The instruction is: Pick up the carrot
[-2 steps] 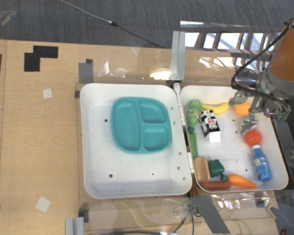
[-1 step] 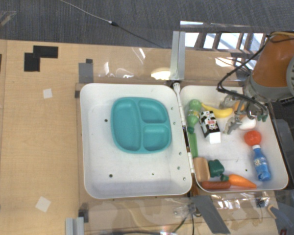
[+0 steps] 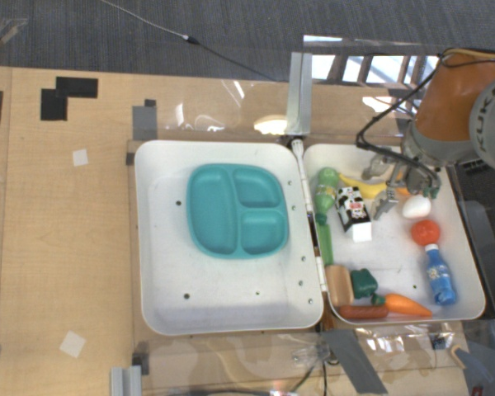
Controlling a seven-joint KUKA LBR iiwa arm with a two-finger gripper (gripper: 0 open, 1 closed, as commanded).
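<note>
The carrot point(image 3: 407, 306), orange and tapered, lies along the front wall of the right bin point(image 3: 470, 246), its tip pointing right. It lies next to a red sausage-like piece point(image 3: 361, 312), and a dark green block point(image 3: 364, 283) sits just behind them. My gripper point(image 3: 388, 190) hangs over the back of the same bin, above a yellow banana point(image 3: 365, 190) and well behind the carrot. The grey arm with its orange band point(image 3: 455, 97) reaches in from the upper right. Nothing shows held in the gripper.
The right bin also holds a green item point(image 3: 324, 190), a black-and-white cow-patterned toy point(image 3: 352, 205), a white cube point(image 3: 361, 233), a white egg point(image 3: 416, 207), a blue bottle with a red cap point(image 3: 438, 276) and a tan block point(image 3: 338, 284). A teal divided plate point(image 3: 235, 210) sits in the left bin point(image 3: 161, 287).
</note>
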